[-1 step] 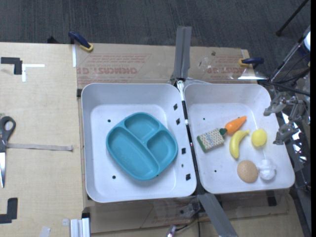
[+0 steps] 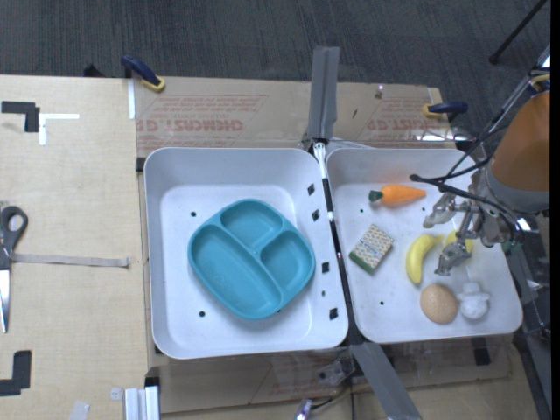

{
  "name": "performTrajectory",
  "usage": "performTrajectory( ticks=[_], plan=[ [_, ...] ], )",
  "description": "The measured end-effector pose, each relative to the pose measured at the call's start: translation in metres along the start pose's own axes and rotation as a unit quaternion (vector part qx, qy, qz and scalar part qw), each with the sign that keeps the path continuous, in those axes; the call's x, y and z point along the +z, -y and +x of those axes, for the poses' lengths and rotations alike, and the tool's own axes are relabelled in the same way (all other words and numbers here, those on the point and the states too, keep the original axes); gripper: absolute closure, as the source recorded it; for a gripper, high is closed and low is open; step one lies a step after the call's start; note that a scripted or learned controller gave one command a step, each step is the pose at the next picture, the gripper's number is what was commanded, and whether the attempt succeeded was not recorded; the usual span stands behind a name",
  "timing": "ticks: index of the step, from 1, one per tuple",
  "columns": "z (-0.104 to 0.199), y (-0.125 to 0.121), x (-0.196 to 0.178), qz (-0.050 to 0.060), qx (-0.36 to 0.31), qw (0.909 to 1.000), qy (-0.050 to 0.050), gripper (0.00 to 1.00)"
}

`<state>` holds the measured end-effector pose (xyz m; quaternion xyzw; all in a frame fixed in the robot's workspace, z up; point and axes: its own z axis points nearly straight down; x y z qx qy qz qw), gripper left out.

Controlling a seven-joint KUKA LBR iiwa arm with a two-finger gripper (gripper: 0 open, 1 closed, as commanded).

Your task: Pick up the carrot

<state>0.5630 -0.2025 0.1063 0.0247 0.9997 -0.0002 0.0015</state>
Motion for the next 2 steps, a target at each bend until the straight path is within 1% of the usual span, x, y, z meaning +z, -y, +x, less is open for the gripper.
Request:
performTrajectory(
  ticks=[1, 2],
  plan=[
    [-0.027, -0.063, 0.013, 0.0, -0.042, 0.9991, 0.001, 0.0],
    [-0.055, -0.07, 0.013, 0.0, -0.113, 0.9936, 0.002, 0.0]
  ],
)
